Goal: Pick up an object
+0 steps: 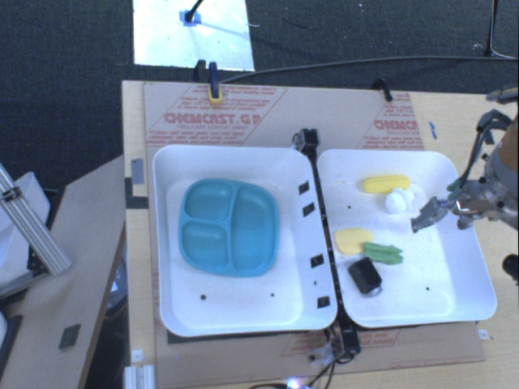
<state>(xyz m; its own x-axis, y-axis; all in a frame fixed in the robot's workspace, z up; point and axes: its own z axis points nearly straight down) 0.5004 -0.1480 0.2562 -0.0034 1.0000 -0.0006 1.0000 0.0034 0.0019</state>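
The gripper [427, 215] hangs over the right bin [474, 298], reaching in from the right; from here I can't tell how it's set, and there's nothing I can see in its grasp. Just up and to its left sits a white ball [396, 202], touching a yellow piece [386, 184]. Below-left of the tool lie a yellow slice [351, 239], a green toy [383, 253] and a black block [365, 275]. Far left, in the other bin [227, 310], rests a blue divided plate [228, 227].

left bin [174, 314]: plate [229, 227] | right bin [466, 294]: five small objects [381, 253]
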